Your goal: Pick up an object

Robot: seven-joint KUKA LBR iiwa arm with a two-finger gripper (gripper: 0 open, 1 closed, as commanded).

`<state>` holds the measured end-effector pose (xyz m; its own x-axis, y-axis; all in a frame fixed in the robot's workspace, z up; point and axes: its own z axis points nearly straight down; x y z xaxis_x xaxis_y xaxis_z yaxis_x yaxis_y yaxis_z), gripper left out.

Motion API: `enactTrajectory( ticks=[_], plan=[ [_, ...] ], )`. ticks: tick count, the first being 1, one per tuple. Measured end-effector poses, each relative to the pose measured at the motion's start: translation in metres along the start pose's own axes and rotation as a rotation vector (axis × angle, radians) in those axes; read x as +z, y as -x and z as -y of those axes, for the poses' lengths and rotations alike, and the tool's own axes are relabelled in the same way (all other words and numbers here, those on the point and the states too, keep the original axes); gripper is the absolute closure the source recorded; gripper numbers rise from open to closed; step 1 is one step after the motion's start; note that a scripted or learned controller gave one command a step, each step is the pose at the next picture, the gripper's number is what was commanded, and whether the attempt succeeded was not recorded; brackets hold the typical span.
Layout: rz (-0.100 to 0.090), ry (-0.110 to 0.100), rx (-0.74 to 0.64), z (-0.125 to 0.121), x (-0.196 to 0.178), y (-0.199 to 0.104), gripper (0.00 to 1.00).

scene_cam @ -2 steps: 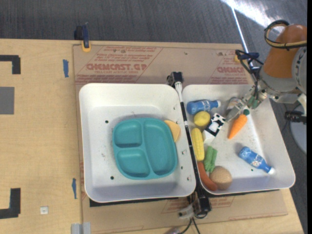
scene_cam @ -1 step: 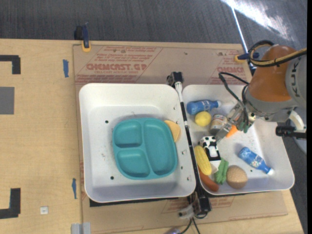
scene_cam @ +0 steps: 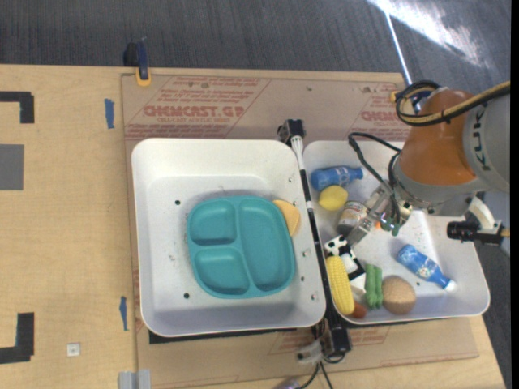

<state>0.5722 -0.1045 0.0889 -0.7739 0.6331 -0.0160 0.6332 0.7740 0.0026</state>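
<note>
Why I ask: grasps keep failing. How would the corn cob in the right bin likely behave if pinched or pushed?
The corn cob looks long and rounded, so it may roll sideways if pushed. Its bumpy surface probably helps grip. Lying close beside the green toy, it leaves the fingers little room.

Tabletop (scene_cam: 65, 217): light wood, plain surface. Brown cardboard sheet (scene_cam: 243, 104) lies flat on it, red print on top part. Two white bins sit on cardboard side by side, touching: left bin (scene_cam: 154, 217), right bin (scene_cam: 466, 286). Black tape marks (scene_cam: 20, 106) at left edge of tabletop. Short blue tape strips (scene_cam: 109, 113) near cardboard left border. Blue and yellow clamp (scene_cam: 139, 61) at back edge, on cardboard corner.
</note>
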Motion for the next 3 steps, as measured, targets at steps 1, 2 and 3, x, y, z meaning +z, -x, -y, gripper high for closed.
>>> enactTrajectory(
  ticks=[1, 2, 3],
  plan=[
    [-0.013, -0.001, 0.075, -0.040, -0.006, 0.039, 0.00],
    [-0.010, 0.002, -0.078, 0.003, 0.001, -0.016, 0.00],
    [-0.008, 0.003, -0.266, 0.034, 0.002, 0.005, 0.00]
  ],
)
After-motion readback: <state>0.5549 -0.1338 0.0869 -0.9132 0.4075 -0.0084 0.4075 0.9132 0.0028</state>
